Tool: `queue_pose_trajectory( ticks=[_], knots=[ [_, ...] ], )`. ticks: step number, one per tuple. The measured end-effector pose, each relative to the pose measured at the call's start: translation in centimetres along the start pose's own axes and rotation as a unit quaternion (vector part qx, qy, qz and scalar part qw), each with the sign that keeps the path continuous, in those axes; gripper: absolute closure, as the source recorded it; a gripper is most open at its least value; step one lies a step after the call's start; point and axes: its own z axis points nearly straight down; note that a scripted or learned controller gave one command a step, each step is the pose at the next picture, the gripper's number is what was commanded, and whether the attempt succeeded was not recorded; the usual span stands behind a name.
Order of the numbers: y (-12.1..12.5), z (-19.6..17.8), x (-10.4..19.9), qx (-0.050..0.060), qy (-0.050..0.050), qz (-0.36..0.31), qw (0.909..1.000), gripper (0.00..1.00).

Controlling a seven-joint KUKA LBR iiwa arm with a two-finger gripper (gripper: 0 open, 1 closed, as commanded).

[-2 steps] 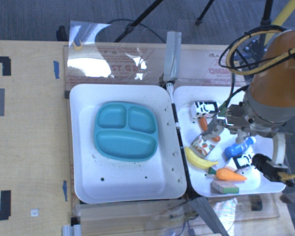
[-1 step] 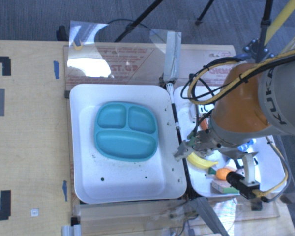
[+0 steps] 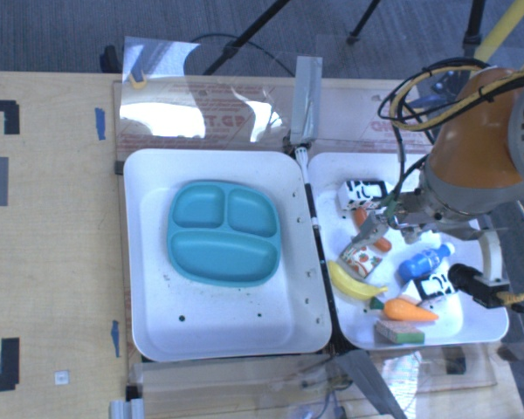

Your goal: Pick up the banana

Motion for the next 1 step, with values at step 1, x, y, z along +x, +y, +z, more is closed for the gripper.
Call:
queue_pose_trajectory(
  ticks=[1],
  knots=[
    [-2.78,2.60,5.60,0.002,0.001,-0.062,0.9981,0.00]
  ],
)
